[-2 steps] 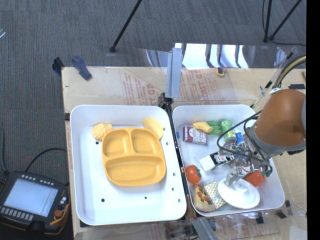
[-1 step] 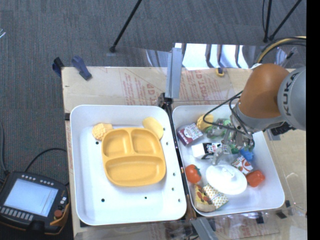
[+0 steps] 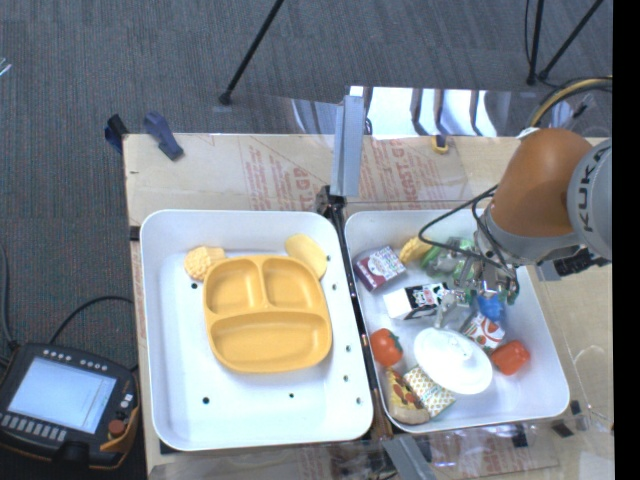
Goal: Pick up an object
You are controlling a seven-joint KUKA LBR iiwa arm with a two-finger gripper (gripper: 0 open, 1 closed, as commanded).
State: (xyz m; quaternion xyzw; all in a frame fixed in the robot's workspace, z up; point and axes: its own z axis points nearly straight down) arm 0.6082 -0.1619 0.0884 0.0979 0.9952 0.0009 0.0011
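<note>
Nearest the camera, a teach pendant [image 3: 62, 400] with a lit screen lies on the floor at lower left. On the surface [image 3: 235, 173], the left bin [image 3: 165, 368] carries a yellow divided tray [image 3: 266, 311] with ear-like knobs at its upper corners. The right bin [image 3: 545, 383] holds the candidate objects: at its near edge a hot-dog-like toy [image 3: 405, 392] beside a patterned packet [image 3: 432, 388], a white round lid [image 3: 453, 360] over them, a red tomato-like item [image 3: 386, 347] to the left and an orange-red item [image 3: 510, 357] to the right. Farther in lie a black-and-white carton [image 3: 415, 299], a dark red packet [image 3: 380, 266] and a yellow piece [image 3: 415, 250]. The gripper [image 3: 470, 293] hangs low over the bin's middle, just beside the carton; whether its fingers are apart or together cannot be told, and nothing is seen between them. The orange-banded arm [image 3: 540, 183] enters from the right. Tripod legs [image 3: 260, 38] stand on the carpet beyond.
</note>
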